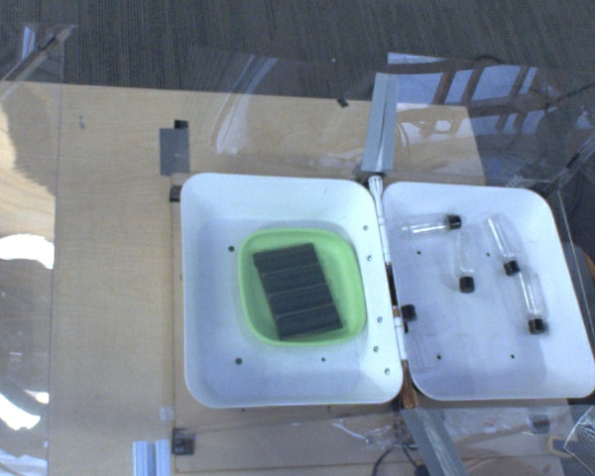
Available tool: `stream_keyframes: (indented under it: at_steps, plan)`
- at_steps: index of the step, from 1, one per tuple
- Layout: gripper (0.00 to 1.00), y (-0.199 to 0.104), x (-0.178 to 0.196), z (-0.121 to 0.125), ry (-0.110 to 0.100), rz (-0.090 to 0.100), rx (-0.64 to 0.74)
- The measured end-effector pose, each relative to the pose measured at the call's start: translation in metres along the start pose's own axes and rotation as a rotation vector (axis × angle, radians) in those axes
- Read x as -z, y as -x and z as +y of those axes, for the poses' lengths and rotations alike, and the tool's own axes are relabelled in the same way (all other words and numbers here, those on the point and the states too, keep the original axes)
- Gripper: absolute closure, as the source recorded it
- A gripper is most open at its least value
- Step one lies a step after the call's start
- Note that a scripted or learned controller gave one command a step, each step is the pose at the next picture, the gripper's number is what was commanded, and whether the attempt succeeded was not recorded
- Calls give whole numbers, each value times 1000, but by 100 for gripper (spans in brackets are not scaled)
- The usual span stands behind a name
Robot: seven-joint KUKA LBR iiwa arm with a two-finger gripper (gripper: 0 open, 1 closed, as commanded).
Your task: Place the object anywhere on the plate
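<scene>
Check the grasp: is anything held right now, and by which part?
Nothing is seen held. The clear tubes with black caps lie loose in the right bin; the green plate in the left bin carries a dark ridged block.

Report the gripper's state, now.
Gripper: cannot be told from the camera view.

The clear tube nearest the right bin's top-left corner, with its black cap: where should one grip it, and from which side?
Probably from straight above, at the middle of the clear tube, with the jaws closing across its narrow width. It lies flat on the right bin, nearly parallel to the far wall, its black cap to the right, with bare floor on both long sides.
</scene>
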State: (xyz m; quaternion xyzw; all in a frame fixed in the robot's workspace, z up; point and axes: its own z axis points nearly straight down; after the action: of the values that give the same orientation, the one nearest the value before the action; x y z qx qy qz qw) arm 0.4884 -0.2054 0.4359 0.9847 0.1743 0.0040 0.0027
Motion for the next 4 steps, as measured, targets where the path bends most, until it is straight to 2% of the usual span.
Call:
stream_keyframes:
  at_steps: [2, 4]
  plan:
    - [0, 0, 0, 0, 0, 0, -141]
    - [0, -1, 0, 1, 1, 0, -142]
